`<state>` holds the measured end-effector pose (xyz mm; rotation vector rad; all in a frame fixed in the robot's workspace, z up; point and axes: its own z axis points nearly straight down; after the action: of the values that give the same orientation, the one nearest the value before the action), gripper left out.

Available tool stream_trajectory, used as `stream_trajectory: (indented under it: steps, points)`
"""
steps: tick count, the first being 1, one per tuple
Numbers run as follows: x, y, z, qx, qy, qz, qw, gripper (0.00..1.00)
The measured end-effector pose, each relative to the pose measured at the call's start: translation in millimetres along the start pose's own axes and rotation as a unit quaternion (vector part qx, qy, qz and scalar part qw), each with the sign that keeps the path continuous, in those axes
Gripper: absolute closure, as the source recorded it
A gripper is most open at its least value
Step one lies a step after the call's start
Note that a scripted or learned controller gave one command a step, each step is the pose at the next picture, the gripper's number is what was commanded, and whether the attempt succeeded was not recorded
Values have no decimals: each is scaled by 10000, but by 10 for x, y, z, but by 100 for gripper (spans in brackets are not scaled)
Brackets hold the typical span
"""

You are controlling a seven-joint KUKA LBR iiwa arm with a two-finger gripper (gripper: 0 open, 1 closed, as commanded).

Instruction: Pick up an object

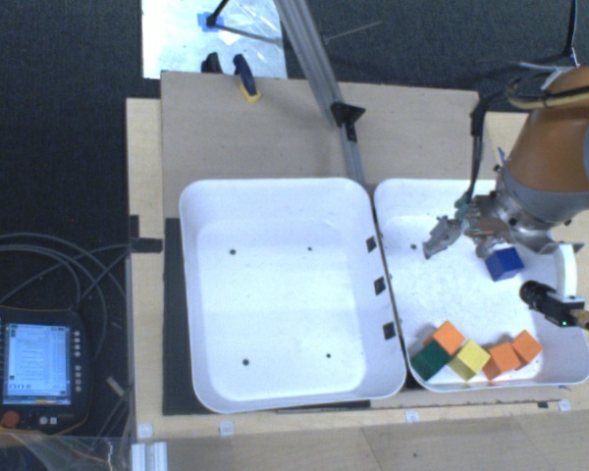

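Note:
My gripper [440, 239] hangs over the upper middle of the right bin [412, 214], below the grey and orange arm that comes in from the right. A blue block [504, 262] lies just right of it, beside the wrist and apart from the gripper's tip. Along the right bin's front edge sits a cluster of blocks: an orange one [449, 337], a green one [430, 360], a yellow one [468, 360] and two more orange ones [504, 358] [526, 345]. Nothing shows at the gripper's tip.
The left bin [191, 263] stands next to the right one, with a shared divider between them. A slanted grey pole [314, 52] crosses the bench's back. A black part [550, 302] on a white bracket sticks out near the right bin's right wall. A handheld control pendant [29, 366] lies at far left.

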<state>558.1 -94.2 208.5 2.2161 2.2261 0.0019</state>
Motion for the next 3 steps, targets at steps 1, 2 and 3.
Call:
stream_trajectory:
  steps: [1,2,3]
  points:
    - [-2,1,-2,-4,0,8,10000,0]
    - [-34,-101,517,24,1,16,10000,0]
    - [-32,-105,1040,22,1,11,10000,0]
